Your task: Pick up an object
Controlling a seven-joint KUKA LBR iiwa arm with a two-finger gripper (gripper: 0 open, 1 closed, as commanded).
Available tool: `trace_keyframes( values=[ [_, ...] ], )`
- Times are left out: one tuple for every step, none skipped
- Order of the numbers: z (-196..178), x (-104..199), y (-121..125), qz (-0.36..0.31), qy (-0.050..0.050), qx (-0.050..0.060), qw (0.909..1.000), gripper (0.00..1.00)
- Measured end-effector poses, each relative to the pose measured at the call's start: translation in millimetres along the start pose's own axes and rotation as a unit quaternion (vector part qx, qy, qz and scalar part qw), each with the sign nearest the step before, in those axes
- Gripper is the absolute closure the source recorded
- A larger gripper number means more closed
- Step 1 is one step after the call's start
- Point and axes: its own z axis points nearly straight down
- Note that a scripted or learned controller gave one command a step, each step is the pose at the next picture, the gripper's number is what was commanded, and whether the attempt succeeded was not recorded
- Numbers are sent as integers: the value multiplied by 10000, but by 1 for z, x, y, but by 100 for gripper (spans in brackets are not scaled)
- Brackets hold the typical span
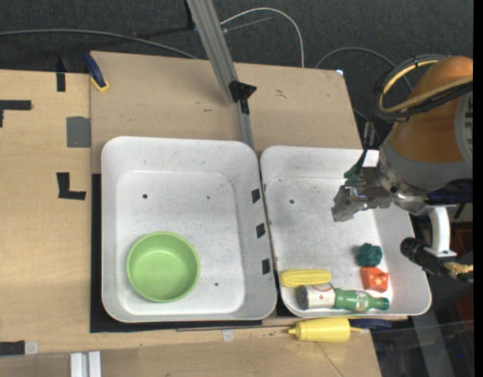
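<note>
The bench [37,234] fills most of the frame, pale wood with black tape marks along its left side and a grey patch [78,131] at upper left. On it sit two white bins side by side. The left bin [178,163] holds one thing, a green bowl [162,266] in its lower left corner. The right bin [304,171] holds four small things, all crowded along its lower right: a green bottle [343,298] lying on its side against the bottom wall, with a white and red label too small to read; a yellow corn cob [305,277] just above the bottle's capped end; a small dark green lump [370,253] higher up; and a small orange-red piece [375,279] right below that lump.

The arm [429,124] comes in from the right edge, its orange band big in the upper right corner. The gripper [348,207] hangs over the middle right of the right bin, well above the four items, with nothing between its fingers; I cannot tell how far apart they stand.

One yellow bottle [323,330] lies outside on the bench, just below the right bin's bottom wall. A grey pole [214,42] slants down from the top centre to the gap between the bins. Cables loop across the dark floor at the top. A blue and yellow clip [96,72] sits at upper left.
</note>
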Motion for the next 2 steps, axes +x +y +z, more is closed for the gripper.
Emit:
trace_keyframes(
  values=[
    [-5,55,2,-12,5,-7,10000,100],
    [7,116,6,-12,1,2,10000,100]
  ],
)
